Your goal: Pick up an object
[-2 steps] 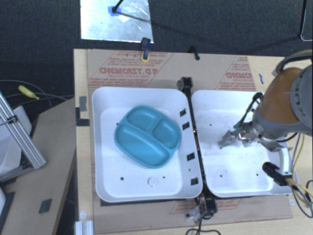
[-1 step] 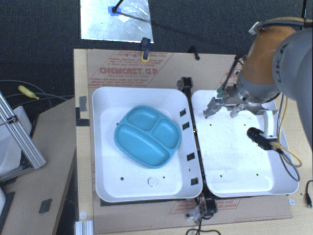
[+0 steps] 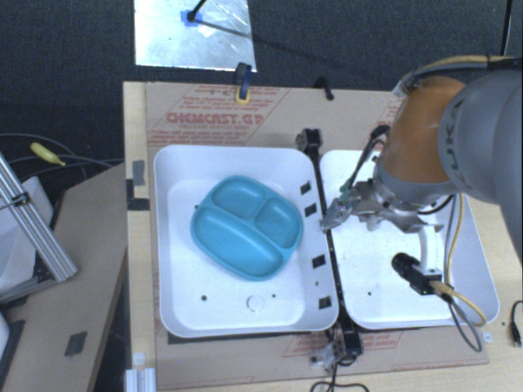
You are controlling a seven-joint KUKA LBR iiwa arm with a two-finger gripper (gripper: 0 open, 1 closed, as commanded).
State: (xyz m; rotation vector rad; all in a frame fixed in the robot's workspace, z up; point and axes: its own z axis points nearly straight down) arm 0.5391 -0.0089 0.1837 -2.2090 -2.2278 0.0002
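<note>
the only loose thing to pick up is the blue divided plate [image 3: 247,226], lying flat near the middle of the left bin [image 3: 176,243], tilted a little in plan so its long side runs on a diagonal. the arm [image 3: 458,129] hangs over the right bin [image 3: 384,300], and its tool [image 3: 337,212] sits just by the divider between the two bins, near the plate's right edge but apart from it; whether the tool is wide or narrow cannot be told from here, and nothing is seen held in it. to do the step well, the arm would likely need to cross the divider and come down on the plate's raised rim or one of its inner ridges, since the flat face gives nothing to pinch. a shallow plate may slide or tip up, so a straight, square descent seems wise
</note>
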